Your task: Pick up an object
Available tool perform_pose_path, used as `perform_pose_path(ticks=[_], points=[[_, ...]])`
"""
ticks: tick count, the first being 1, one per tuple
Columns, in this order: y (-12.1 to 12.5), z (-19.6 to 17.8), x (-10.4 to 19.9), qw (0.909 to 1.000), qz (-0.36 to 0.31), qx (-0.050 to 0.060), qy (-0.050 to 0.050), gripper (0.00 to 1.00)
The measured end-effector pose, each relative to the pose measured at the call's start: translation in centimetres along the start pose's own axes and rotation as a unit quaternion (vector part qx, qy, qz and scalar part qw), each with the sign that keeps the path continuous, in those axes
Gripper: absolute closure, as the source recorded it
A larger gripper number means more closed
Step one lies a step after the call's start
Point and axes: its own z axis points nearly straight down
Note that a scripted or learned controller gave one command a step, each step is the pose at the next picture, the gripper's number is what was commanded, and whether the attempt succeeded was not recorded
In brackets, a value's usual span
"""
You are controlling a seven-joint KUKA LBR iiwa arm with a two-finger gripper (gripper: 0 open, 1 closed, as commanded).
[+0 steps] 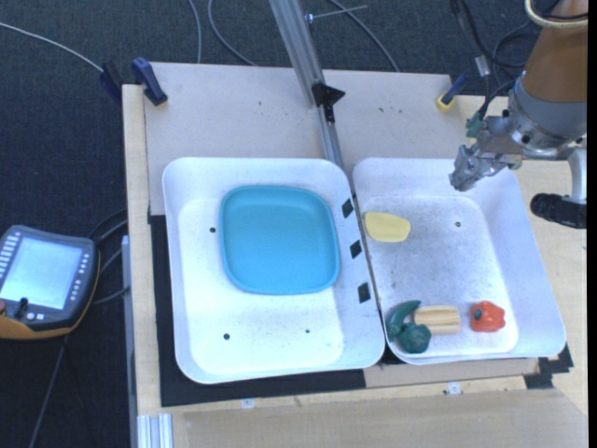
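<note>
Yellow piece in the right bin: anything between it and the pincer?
Nothing visible. The pincer hangs over the right bin's far right corner; the yellow piece lies alone by the left wall, bare floor between. The green, tan and red items sit along the near wall.

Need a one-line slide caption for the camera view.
Gripper poised over right bin holding four small items; blue plate in left bin.

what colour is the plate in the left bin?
Light blue. The plate lies in the left bin, clearest in the camera view.
</note>
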Motion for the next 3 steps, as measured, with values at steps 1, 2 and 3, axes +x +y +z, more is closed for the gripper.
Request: perform_pose_path(ticks=[1, 2, 3], points=[[1.2, -0.4, 5.2, 1.0000, 0.000, 0.000, 0.000, 1.00], [2.0, -0.7, 10.6, 1.0000, 0.000, 0.000, 0.000, 1.00], [2.3, 0.8, 16.5, 1.0000, 0.000, 0.001, 0.000, 1.00]])
